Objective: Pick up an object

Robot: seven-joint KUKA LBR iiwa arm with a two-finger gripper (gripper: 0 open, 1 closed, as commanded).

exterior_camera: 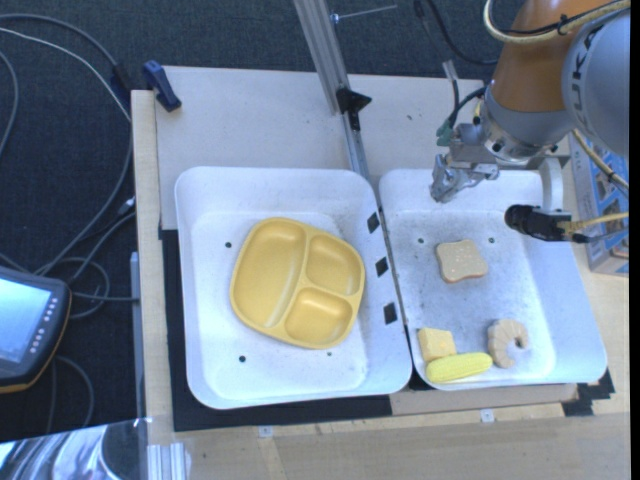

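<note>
The right bin (578, 313) holds a slice of toast (461, 261) near its middle. Along its front lie a pale doughnut-shaped piece (507, 341), a yellow block (435, 343) and a yellow corn cob (459, 368). My gripper (448, 184) hangs over the back left part of this bin, behind the toast and apart from it. Nothing shows in its grasp. The grey arm with its orange band (540, 38) reaches in from the upper right.
A yellow divided plate (297, 282) lies in the left bin (190, 203). A slanted metal post (320, 38) rises behind the gap between the bins. A black handle-like part (535, 220) juts over the right bin's right side. A blue clip (160, 85) sits at the bench's back left corner.
</note>
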